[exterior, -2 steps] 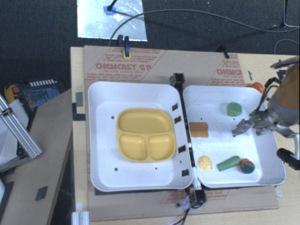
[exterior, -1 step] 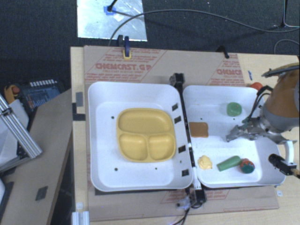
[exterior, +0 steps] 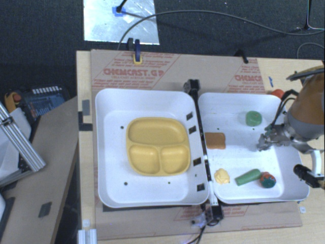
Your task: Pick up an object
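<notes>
No object is lifted yet: the green cylinder (exterior: 247,177) lies in the right bin (exterior: 238,105). The gripper (exterior: 264,142) hovers above the cylinder, apparently carrying nothing; whether it is spread or clenched I cannot tell.

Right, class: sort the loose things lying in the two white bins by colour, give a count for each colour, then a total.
Green: 2, the round piece and the long piece
Yellow: 2, the divided tray and the small lump
Brown: 1, the flat slab
Red and green mixed: 1, the small ball
Total: 6
</notes>
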Controlling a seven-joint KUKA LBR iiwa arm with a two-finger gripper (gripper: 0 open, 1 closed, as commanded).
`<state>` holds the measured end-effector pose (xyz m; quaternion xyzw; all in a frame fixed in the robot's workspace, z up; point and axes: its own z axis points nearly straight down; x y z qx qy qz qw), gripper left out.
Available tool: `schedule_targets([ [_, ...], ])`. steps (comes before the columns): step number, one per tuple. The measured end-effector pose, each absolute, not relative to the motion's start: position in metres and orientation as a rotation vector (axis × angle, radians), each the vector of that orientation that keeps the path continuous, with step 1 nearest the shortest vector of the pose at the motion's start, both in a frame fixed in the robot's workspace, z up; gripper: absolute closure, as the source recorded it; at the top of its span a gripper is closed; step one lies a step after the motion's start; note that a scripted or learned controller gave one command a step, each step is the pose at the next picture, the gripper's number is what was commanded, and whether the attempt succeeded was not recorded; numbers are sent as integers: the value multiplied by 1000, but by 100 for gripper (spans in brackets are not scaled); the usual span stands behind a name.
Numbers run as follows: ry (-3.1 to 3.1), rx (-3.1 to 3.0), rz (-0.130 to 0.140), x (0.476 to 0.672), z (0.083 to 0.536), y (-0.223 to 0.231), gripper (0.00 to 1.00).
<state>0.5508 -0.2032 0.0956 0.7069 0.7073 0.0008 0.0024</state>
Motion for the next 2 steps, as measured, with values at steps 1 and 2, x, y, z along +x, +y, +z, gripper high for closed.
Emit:
schedule_targets([
  [1, 2222, 2215, 3, 553, 139, -205, 100],
  [2, 2222, 2210, 6, 558, 201, -198, 100],
])
